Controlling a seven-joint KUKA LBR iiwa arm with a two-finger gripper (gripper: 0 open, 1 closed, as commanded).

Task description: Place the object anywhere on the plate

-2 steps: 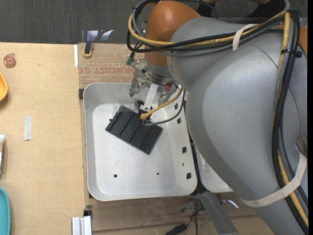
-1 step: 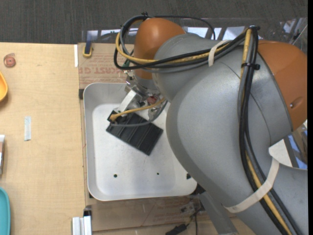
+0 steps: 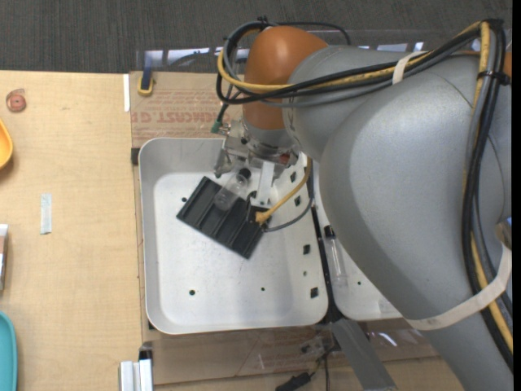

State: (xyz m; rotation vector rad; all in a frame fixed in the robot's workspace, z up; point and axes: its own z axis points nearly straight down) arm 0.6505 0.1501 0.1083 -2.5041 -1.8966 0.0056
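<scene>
the arm (image 3: 383, 161) is reached in over the left white bin (image 3: 159, 243), and the gripper (image 3: 244, 177) is hung just above the upper edge of a dark ribbed object (image 3: 221, 217) that is laid flat and tilted on the bin floor. the object is judged to be the task's thing; whether it is a plate or the item to be moved cannot be told from this view. how wide the gripper stands, and whether anything is held, cannot be told, because the wrist covers that place. for the step in hand, a grasp at the near edge of the dark object, it is advised that the descent is made straight and slow, so that the thin piece is not pushed along the smooth floor. a lift is best tried only when contact on both sides is sure.
</scene>
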